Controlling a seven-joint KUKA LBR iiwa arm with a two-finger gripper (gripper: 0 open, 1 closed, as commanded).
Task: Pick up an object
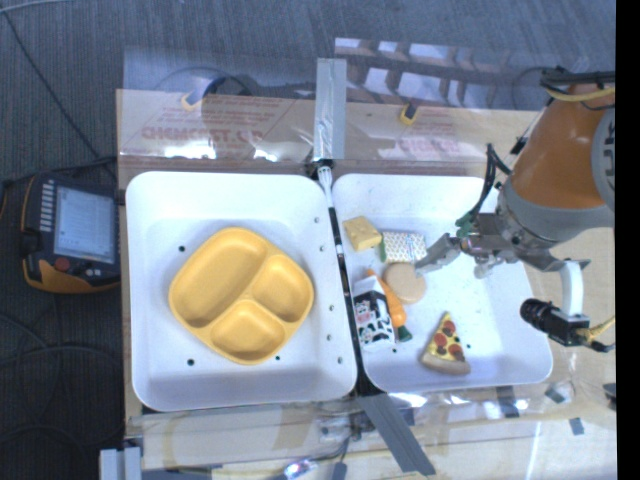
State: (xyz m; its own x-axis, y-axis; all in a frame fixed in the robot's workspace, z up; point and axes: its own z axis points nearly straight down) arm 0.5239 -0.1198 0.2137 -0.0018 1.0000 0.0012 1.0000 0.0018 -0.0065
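Arm poised over the right bin, toys clustered just to its left.

The gripper point(445, 251) hangs low in the right bin point(500, 358); whether it is released or clenched I cannot tell, and nothing shows in its grasp. Nearest it, just left, lies the round cookie point(405, 283), touching the checkered block point(403, 245). Farther left sit the yellow cheese block point(362, 233), carrot point(396, 311) and milk carton point(371, 318); the pizza slice point(445, 345) lies nearer me. The yellow tray point(240, 293) fills the left bin point(150, 368). The wrist hides the bin floor behind it.
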